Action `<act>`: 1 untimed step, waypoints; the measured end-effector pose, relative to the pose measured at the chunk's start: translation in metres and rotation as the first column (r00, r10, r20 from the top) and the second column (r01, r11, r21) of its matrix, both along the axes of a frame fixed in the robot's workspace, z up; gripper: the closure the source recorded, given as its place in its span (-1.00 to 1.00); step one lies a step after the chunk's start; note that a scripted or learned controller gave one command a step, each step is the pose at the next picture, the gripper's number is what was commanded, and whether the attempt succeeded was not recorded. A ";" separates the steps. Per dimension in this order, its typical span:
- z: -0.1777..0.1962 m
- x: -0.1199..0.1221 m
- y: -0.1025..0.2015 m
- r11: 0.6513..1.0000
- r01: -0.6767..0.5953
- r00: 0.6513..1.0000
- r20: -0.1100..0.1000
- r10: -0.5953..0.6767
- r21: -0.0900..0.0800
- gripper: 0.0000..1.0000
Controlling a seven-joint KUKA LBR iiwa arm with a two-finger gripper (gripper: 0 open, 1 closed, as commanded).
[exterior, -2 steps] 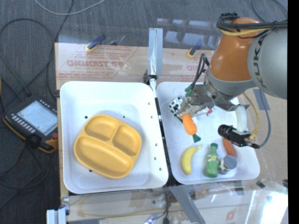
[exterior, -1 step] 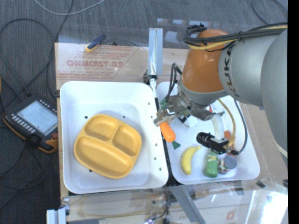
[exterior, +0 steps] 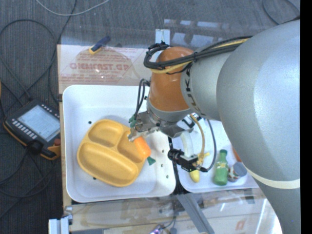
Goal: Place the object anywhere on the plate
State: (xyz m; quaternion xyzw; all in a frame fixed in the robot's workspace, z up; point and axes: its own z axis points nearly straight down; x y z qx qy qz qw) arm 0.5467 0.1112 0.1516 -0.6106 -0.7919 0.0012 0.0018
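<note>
A yellow plate (exterior: 109, 152) is lying in the left bin (exterior: 78, 106). An orange object (exterior: 141, 147) is resting on the plate's right edge, directly under the tool (exterior: 135, 130); its grip cannot be told. A green bottle (exterior: 221, 167) is lying in the right bin (exterior: 209, 186).

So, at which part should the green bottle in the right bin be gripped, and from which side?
Probably across the body of the green bottle, coming straight down from above. It seems to lie flat in the right bin, its narrow neck pointing away from the near wall. Close the fingers across its width; a yellow object lies nearby.
</note>
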 end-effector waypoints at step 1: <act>0.000 0.000 0.000 1.000 0.000 1.000 0.000 0.000 0.000 -1.00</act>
